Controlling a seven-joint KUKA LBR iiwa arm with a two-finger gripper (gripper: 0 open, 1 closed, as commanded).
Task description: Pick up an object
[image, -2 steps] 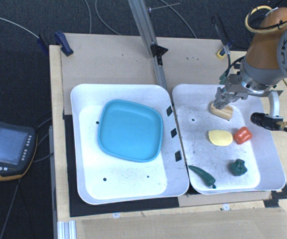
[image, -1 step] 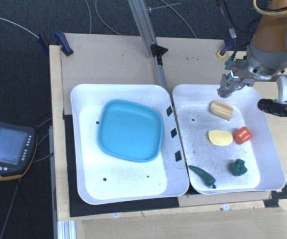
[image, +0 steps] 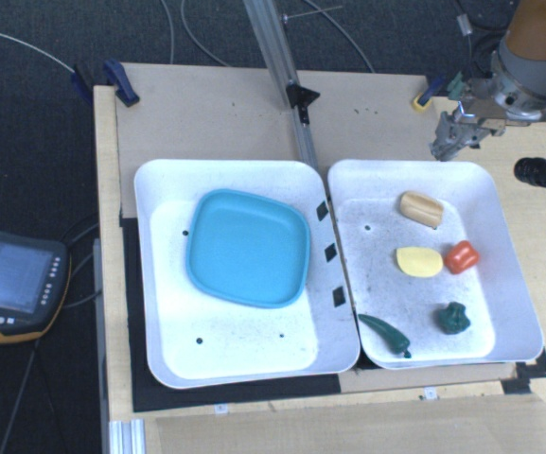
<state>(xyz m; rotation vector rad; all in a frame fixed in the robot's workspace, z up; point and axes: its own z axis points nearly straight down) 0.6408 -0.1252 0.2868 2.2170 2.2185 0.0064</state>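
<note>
- At the near rim of the right bin (image: 514,253) you have a green pepper (image: 386,333), long and thin, its axis running from upper left to lower right, with the tip close to the bin's front edge.
- Just right of it sits a dark green lump (image: 453,318), compact with no clear long axis.
- Farther back you find a yellow piece (image: 418,261) and a red piece (image: 460,256) touching side by side; a grasp on either looks likely to nudge the other.
- Beyond them lies a tan roll (image: 421,208), apart from the rest, its long axis tilted slightly from left to right. I judge it the nearest pick, since it sits closest to the back rim.
- In the left bin (image: 159,253) you see a blue plate (image: 249,247), flat and wide, well apart from the arm.
- At the far right, the gripper (image: 457,132) hangs just outside the right bin's back rim, over the bench (image: 206,112). Its fingers carry nothing; whether they are spread or pressed together you cannot tell from here.
- The relation to watch: every piece lies toward you from the fingers, so the move must come forward over the rim and down, the roll lying slightly left of the gripper.
</note>
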